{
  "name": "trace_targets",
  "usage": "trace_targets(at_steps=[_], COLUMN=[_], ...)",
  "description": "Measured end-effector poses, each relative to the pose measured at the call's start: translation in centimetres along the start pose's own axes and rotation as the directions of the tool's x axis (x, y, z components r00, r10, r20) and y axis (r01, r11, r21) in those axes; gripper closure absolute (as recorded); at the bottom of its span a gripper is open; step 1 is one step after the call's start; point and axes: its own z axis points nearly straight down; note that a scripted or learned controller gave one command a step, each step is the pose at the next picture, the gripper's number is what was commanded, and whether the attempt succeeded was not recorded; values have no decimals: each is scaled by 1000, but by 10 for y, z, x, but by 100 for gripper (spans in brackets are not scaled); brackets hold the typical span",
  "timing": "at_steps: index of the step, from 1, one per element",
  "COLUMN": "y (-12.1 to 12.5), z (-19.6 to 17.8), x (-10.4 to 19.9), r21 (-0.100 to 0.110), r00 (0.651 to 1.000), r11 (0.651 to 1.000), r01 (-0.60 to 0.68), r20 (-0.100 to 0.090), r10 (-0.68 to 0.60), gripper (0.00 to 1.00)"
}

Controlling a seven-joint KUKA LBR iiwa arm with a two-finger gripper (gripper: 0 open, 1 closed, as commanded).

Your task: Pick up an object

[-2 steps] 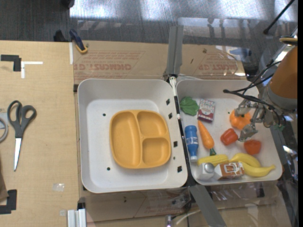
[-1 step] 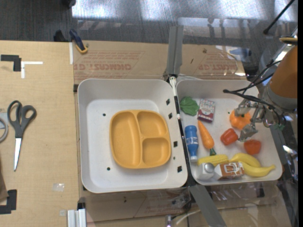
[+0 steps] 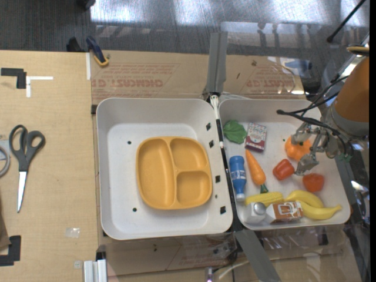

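Observation:
My gripper [image 3: 309, 155] hangs over the right side of the right bin [image 3: 276, 115], below the arm's orange band. It sits just right of an orange fruit [image 3: 295, 148], above a red tomato [image 3: 314, 183] and beside a red pepper [image 3: 282, 169]. Nothing shows held in it. Further left in this bin lie a carrot [image 3: 255, 167], a blue bottle [image 3: 237, 175], a green leafy piece [image 3: 235, 131] and a small red and white box [image 3: 256, 137]. Along the front lie bananas [image 3: 314, 205], a juice carton [image 3: 285, 212] and a yellow corn cob [image 3: 263, 198].
The left bin [image 3: 117, 204] holds a yellow divided plate [image 3: 174, 172]. Scissors [image 3: 24, 157] lie on the wooden bench at far left. Cables [image 3: 305, 107] run across the right bin's back right corner near the arm.

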Motion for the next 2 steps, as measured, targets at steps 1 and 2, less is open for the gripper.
trace_targets(at_steps=[1,2], y=[20,79], z=[12,13], x=[0,-50], r21=[-1,3], r00=[999,972], r11=[999,972], r01=[-50,-233], r20=[-20,-20], r10=[50,233], gripper=[0,0])
